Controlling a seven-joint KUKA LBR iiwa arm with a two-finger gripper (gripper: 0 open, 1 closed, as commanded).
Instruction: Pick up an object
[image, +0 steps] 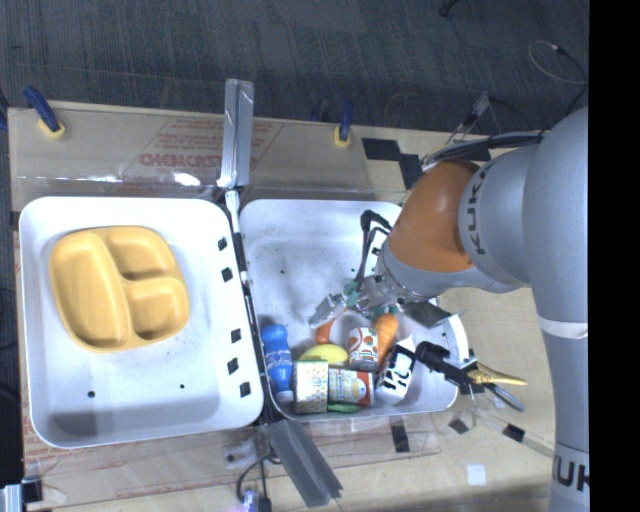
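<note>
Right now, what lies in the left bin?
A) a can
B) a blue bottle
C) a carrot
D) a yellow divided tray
D: the yellow divided tray lies alone in the left bin, while the small items are piled in the right bin.

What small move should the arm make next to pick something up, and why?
Probably a short descent. The gripper hangs in the right bin just above the pile at its near edge, by the carrot and white cup, with nothing visibly between its fingers.
</note>
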